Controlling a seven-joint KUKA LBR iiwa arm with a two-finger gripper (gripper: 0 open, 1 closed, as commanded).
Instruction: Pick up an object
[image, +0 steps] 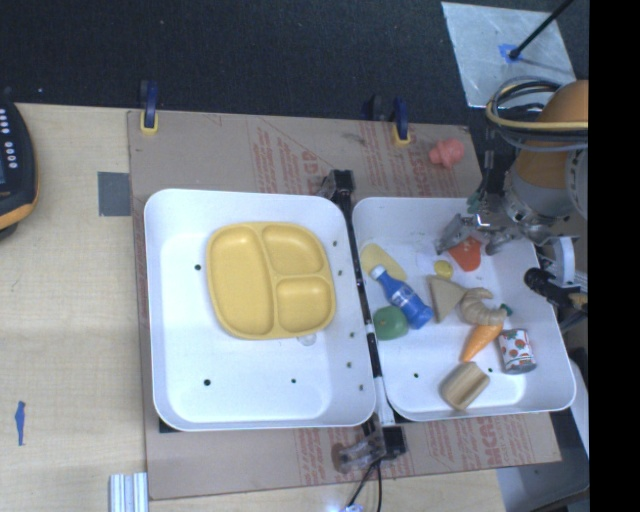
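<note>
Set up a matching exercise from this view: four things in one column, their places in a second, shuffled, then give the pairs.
Things:
1. yellow divided plastic plate
2. blue plastic bottle
3. small pink toy
4. orange toy carrot

Places:
A. on the brown board, beyond the right bin
B. in the left bin
C. right bin, near its left wall, beside a green lump
D. right bin, toward its right side, next to a small printed can

Pairs: 1-B, 2-C, 3-A, 4-D

My right bin (420, 215) is crowded: bottle (403, 296), carrot (479, 340), can (516, 351) and block (464, 385) sit close together. The left bin (190, 380) has open floor around its yellow tray (270, 278).
</note>
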